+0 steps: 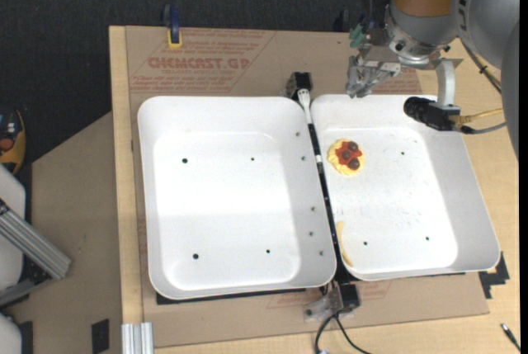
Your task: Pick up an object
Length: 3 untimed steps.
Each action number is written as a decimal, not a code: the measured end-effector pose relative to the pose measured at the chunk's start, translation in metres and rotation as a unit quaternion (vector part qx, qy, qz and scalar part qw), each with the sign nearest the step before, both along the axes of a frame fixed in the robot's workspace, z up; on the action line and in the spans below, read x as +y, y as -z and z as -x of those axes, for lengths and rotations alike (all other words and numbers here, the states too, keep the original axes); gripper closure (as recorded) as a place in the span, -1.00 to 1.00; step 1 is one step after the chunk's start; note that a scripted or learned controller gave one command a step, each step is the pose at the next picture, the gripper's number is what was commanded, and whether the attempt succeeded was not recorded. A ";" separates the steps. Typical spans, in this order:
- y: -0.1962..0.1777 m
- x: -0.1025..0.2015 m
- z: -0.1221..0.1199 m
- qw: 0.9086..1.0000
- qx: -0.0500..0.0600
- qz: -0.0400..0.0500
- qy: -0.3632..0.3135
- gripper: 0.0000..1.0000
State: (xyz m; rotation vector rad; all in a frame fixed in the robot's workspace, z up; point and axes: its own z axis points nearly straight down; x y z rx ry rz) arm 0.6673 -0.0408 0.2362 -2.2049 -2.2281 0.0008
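Closest to me, a black clip (340,297) with a dark cable is sitting at the near edge of the brown paper-covered tabletop (231,319), right where the two bins are meeting. The left bin (223,204) is lying as a shallow, smooth white tray with rounded corners, four small dark dots showing on its floor. The right bin (412,212) is lying just beside it, of the same glossy white. A narrow black strip (317,171) is running between them from near to far.

In the right bin's near left corner a pale sliver (341,241) is resting against the wall, too small to tell what it is. Farther in, near the same left wall, a round yellow piece (346,157) is lying flat on the floor, with red and dark blobs on top.

Beyond it, the metal gripper (360,84) is hanging over the far rim of the right bin, apart from the round piece; I cannot tell whether it is spread or pressed together. A second black clip (299,85) is sitting just to its left. Farther still, red lettering (198,62) is showing on the tabletop, and a blue clamp (172,24) is biting its far edge.
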 end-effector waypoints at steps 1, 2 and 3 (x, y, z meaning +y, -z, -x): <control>0.102 0.174 0.004 1.000 0.002 -0.001 -0.002 1.00; 0.081 0.273 0.002 1.000 -0.005 0.001 0.001 1.00; 0.025 0.224 0.016 1.000 -0.003 0.002 0.007 1.00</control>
